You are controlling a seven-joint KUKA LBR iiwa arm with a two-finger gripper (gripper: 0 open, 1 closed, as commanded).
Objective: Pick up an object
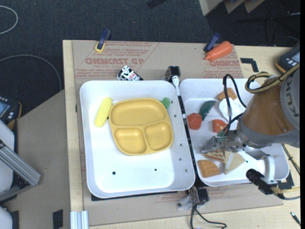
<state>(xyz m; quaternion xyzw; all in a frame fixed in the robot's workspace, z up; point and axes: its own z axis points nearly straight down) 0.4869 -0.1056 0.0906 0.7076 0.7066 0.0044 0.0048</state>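
Note:
The right bin (pixel 276 175) holds several toy foods: a red tomato (pixel 194 121), a smaller red piece (pixel 218 125), a dark green piece (pixel 207 108), a tan cracker (pixel 208 168) and a pale wedge (pixel 234 162). My gripper (pixel 217 148) is low in this bin, between the small red piece and the cracker, its tip close over the wedge's left end. The arm's grey and orange body (pixel 269 116) hides the bin's right-hand part. Whether anything is held is too unclear to tell.
The left bin (pixel 138 175) carries a yellow divided plate (pixel 141 125), a corn cob (pixel 102 111) and a small green piece (pixel 165 102). An orange carrot (pixel 219 50), a black-and-white toy (pixel 127 74) and clamps lie on the bench behind the bins. Cables loop over the right bin.

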